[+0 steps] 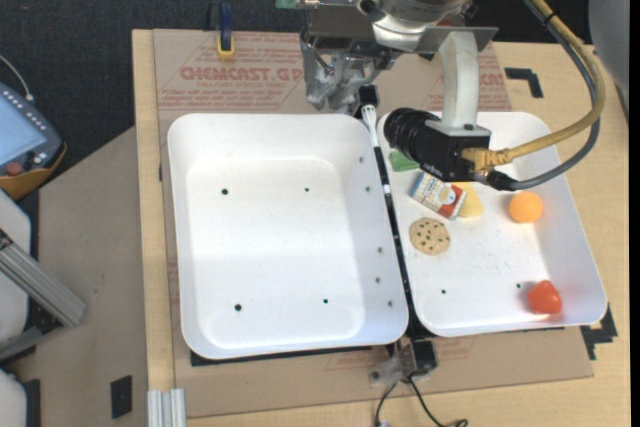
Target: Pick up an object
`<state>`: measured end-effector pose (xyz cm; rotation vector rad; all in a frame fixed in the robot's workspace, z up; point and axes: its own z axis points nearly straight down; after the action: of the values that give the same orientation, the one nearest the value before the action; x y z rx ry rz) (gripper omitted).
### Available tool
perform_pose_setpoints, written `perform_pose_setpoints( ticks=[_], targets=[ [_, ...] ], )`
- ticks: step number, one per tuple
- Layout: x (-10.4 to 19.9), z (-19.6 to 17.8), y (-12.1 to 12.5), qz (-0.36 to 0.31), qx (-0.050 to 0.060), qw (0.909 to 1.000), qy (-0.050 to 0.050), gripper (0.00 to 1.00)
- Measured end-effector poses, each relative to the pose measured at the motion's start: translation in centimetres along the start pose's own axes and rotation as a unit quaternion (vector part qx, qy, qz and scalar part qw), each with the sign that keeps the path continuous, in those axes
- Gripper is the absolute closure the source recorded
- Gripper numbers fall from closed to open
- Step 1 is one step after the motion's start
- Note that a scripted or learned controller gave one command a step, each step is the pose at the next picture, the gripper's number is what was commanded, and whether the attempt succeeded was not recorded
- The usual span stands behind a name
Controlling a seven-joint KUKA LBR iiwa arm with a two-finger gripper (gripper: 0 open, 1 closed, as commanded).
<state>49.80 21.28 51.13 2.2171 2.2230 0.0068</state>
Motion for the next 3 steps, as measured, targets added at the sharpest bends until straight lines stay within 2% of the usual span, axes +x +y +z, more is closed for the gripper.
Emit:
perform_pose_setpoints(
  ticks=[1, 2, 3],
  targets=[
    [1.2, 8.5, 4.7, 0.002, 0.007, 1.0000, -0.003, 1.00],
    [1.0, 17.4, 10.4, 0.003, 0.007, 1.0000, -0.003, 1.00],
    [1.1, 19.0, 3.7, 0.000, 0.007, 1.0000, -0.002, 1.00]
  ],
)
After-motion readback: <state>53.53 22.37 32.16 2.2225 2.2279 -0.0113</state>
